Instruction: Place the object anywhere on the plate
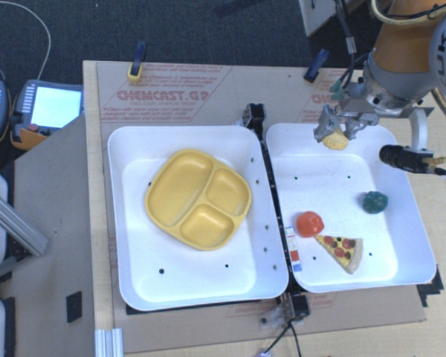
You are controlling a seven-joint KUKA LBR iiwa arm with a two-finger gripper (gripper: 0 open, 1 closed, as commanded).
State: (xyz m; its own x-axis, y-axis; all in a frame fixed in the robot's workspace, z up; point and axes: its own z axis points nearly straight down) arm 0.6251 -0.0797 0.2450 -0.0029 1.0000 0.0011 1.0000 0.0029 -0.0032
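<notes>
over the far corner of the right bin (401,270), the arm's tool (336,129) hangs low with a small pale yellow object (335,141) at its tips. the object appears to sit between the fingers, just above or on the bin floor, though the slanted view leaves it unclear whether it is truly pinched or merely touched; on balance the tool reads as clenched on it. the step in hand looks like the pick: the object has been reached but is nowhere near its goal.

that goal, the yellow plate (198,198) with three compartments, lies in the middle of the left bin (126,274), well apart from the tool and across the raised rims where the two bins meet. the next move calls for a clean lift high enough to clear those rims, a carry leftward and toward the camera, and a release over any compartment of the plate.

resting in the right bin, and not part of this pick by the look of it, are a red ball (309,224), a toy pizza slice (341,251) just beside it and a dark green lump (374,201) near the right wall. both bins stand on a tabletop (208,95) covered with printed cardboard.
</notes>
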